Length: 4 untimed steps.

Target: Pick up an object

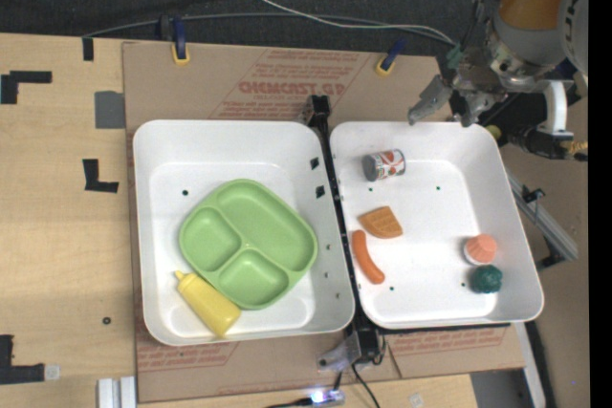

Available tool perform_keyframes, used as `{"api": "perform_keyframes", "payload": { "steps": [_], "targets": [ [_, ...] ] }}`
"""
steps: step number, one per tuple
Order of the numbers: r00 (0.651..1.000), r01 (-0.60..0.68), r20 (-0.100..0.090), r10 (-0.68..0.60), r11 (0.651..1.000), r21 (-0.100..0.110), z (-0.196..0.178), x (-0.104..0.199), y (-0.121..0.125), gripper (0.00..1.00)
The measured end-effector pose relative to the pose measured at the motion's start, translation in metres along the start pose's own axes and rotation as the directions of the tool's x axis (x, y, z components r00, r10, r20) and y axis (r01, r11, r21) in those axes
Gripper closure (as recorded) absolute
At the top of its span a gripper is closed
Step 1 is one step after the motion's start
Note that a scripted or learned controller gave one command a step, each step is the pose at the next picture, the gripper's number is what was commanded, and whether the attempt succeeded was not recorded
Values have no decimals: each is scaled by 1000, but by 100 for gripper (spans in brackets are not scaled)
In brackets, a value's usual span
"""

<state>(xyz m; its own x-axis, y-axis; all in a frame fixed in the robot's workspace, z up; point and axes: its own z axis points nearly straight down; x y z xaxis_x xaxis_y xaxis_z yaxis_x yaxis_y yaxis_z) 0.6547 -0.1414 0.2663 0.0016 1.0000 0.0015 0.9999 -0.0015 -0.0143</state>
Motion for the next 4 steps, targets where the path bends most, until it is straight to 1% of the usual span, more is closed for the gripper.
{"api": "perform_keyframes", "payload": {
  "steps": [1, 2, 3, 4],
  "targets": [
    [1000, 3, 2, -3, 1000, -13, -9, 1, 2, 0],
    [1000, 3, 2, -3, 1000, -8, 43, 9, -4, 0],
    [1000, 3, 2, -3, 1000, -7, 108, 11, -8, 0],
    [1000, 3, 3, -3, 1000, -8, 152, 11, -11, 0]
  ]
}}
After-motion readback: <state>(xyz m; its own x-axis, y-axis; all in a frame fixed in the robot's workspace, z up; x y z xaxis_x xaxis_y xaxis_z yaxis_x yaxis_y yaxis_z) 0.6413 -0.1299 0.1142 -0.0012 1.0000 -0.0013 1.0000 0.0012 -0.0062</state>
